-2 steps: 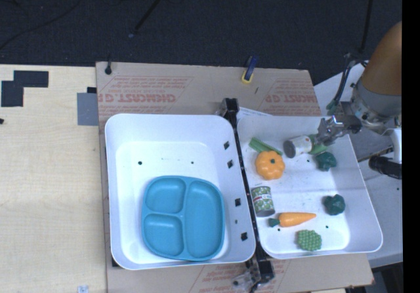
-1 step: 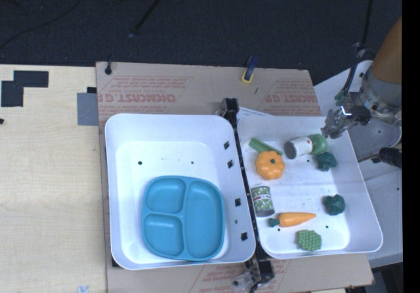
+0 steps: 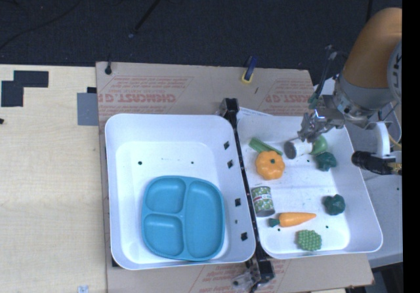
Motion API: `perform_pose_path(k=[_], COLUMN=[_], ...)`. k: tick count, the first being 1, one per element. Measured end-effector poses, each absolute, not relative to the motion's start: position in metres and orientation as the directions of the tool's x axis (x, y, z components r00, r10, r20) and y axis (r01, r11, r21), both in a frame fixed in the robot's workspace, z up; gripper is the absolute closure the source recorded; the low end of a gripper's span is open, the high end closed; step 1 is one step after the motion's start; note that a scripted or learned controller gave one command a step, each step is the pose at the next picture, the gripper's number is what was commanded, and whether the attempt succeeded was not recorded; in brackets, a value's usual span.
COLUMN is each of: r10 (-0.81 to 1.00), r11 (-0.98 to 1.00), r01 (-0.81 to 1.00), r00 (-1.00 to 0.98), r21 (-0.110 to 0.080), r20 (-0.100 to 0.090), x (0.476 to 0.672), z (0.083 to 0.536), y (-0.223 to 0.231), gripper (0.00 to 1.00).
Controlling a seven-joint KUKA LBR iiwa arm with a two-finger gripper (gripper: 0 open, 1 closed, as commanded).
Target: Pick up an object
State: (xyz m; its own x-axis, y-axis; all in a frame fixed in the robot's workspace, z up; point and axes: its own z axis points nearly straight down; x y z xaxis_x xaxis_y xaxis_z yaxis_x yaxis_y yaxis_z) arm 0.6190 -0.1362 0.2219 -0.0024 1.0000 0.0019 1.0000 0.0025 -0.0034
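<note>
— Nearest, what lies by the right bin's [image 3: 367,246] front edge?
— Bumpy green plastic cluster [image 3: 308,240]; then a smooth orange carrot [image 3: 293,219], labelled can [image 3: 262,200], ribbed orange pumpkin [image 3: 270,165].
— And the gripper [image 3: 314,129]?
— Near the far edge, over a white cylinder [image 3: 296,149]; grip unclear. Best descend centred.

Cardboard sheet [image 3: 141,93] bears red upside-down print, unreadable.

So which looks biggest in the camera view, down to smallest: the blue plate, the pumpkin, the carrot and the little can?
1. Blue plate, by far the biggest.
2. Pumpkin and carrot: too close to call, one round, one long and thin.
3. Can, smallest, though not by much.
</note>
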Motion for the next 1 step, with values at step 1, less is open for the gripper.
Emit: perform_pose_path(k=[1], r10=[1.0], r11=[0.003], r01=[1.0], r00=[-0.003], r21=[-0.005], r20=[0.002], x=[0.6145], z=[0.2144], y=[-0.0829], gripper=[1.0])
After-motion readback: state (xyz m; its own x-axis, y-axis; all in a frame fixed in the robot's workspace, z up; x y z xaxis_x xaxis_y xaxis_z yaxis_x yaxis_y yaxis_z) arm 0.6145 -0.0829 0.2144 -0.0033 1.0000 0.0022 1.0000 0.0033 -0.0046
